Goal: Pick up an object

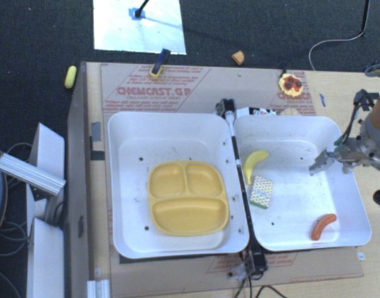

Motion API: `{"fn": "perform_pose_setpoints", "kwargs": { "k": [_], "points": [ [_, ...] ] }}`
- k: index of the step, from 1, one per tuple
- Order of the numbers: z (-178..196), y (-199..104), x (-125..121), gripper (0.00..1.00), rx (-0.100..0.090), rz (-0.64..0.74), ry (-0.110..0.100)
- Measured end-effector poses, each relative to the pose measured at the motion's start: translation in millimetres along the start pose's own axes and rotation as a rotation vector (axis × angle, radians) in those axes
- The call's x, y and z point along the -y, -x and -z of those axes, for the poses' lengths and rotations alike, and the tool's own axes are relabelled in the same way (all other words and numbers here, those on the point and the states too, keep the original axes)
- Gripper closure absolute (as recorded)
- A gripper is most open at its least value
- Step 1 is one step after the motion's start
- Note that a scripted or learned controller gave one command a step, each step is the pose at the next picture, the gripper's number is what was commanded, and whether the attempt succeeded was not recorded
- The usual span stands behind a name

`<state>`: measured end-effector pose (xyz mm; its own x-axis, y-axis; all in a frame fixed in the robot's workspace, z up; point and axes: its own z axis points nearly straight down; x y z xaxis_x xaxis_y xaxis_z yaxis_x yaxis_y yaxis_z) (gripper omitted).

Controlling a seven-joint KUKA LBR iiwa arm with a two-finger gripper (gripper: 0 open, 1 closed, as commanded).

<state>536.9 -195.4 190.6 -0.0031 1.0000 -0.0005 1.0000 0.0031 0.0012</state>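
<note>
The gripper [321, 162] hangs at the right of the frame, over the right bin [348, 228], and I cannot tell if its jaws are spread or pressed together. In that bin a banana [254, 162] and a small box [261, 192] lie at the left, and a sausage [323, 226] lies at the lower right. A yellow tray [187, 198] sits in the left bin [125, 185].

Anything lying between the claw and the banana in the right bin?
No. In the camera view, only bare white bin floor separates the claw from the banana; the patterned packet sits below that line.
</note>
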Motion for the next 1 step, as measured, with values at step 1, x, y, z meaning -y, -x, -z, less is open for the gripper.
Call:
{"fn": "perform_pose_setpoints", "kwargs": {
  "k": [1],
  "points": [
    [-51.5,-88.1,-47.8,0.00,-0.003,0.002,-0.001]
  ]
}}
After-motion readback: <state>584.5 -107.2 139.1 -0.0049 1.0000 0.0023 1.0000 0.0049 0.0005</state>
